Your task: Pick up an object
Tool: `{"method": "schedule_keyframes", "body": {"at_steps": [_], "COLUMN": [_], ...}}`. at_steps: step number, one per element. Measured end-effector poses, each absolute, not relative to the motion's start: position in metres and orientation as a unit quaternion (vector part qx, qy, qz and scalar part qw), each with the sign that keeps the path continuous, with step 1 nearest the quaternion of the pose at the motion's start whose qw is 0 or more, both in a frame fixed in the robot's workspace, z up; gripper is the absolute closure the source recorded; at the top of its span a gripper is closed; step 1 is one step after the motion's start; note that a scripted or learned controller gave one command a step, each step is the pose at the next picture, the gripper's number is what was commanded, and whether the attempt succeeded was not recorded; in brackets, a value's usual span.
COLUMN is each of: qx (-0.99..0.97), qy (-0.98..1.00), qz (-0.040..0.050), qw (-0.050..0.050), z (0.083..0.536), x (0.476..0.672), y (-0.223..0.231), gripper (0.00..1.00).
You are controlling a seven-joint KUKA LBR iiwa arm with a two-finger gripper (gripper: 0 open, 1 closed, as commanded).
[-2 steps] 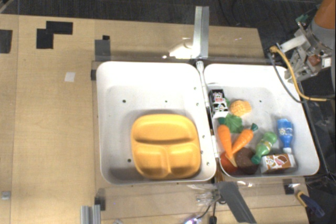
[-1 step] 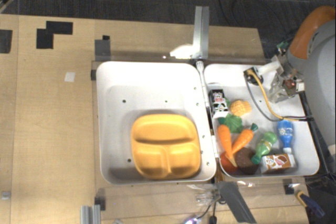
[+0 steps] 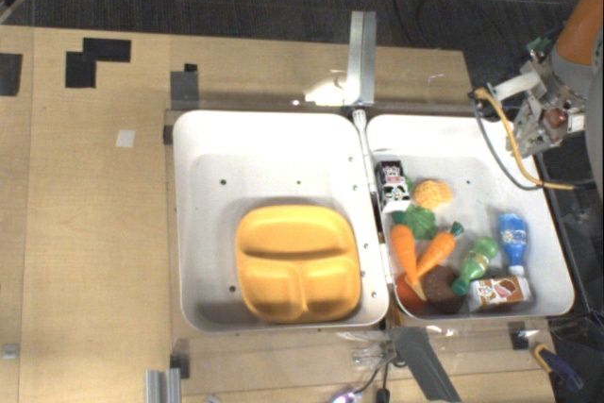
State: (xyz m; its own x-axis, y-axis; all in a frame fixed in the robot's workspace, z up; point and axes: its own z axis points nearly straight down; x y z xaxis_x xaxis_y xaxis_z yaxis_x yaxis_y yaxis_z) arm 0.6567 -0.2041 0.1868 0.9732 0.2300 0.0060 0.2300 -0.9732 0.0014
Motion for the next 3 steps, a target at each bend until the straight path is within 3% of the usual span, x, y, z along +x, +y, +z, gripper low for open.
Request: {"method": "schedule_keyframes", "body": {"at_steps": [2, 3], "qx": [0.992, 0.993], "qy": [0.123, 0.120], "qz": [0.0067, 0.0030], "qw": [0.001, 0.000], "z": [0.211, 0.088], "x": [0.660, 0.666], "y": [-0.201, -0.204], "gripper": [1.00, 1.00]}}
